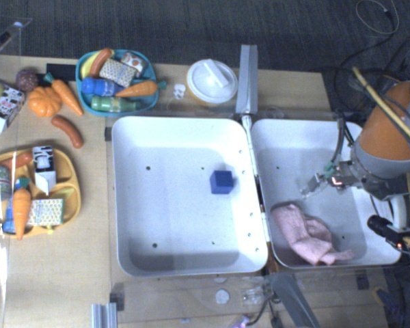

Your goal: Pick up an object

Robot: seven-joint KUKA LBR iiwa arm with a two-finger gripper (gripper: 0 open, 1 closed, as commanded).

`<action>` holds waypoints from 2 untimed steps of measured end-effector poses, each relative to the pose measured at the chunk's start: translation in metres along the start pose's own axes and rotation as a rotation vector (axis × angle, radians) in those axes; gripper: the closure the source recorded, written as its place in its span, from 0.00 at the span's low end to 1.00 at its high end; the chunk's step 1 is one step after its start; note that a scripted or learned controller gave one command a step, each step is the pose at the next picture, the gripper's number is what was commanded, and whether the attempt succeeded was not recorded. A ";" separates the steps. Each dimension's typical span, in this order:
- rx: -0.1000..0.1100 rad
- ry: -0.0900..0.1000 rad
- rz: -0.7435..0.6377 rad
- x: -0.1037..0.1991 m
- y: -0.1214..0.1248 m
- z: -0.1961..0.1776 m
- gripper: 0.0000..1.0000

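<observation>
A blue cube (222, 181) lies alone near the middle of the left white bin (143, 251). A crumpled pink cloth (304, 234) rests in the front part of the right white bin (287, 142). My gripper (316, 183) hangs over the right bin, just behind the cloth and apart from it. It looks open, with nothing between its fingers. The grey arm with its orange band (391, 130) comes in from the right edge.
A metal divider (246, 80) runs between the bins at the back. A white lidded bowl (212, 82), a blue bowl of toy food (116, 82) and a yellow tray of toys (34, 190) sit on the bench to the left. Cables trail at the right.
</observation>
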State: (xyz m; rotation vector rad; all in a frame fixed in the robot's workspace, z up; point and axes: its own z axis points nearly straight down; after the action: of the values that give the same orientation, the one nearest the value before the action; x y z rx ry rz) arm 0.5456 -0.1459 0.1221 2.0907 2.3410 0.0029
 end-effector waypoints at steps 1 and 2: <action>-0.014 -0.006 -0.213 0.063 -0.034 0.031 0.00; -0.023 -0.007 -0.214 0.063 -0.031 0.018 1.00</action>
State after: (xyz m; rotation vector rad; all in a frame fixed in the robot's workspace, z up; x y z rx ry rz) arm 0.5080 -0.0866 0.1036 1.8169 2.5335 0.0212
